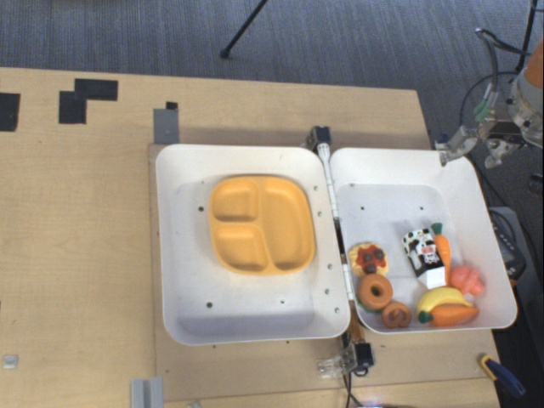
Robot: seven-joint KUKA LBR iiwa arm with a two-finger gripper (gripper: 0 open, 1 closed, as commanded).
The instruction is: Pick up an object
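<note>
Camera view: fingers at right bin far corner; spread unclear.

We are seeing the arm showing pale grey casing with an orange patch at the frame's edge. Dark cables are looping around its metallic wrist hardware, and greenish parts are glinting there.
</note>
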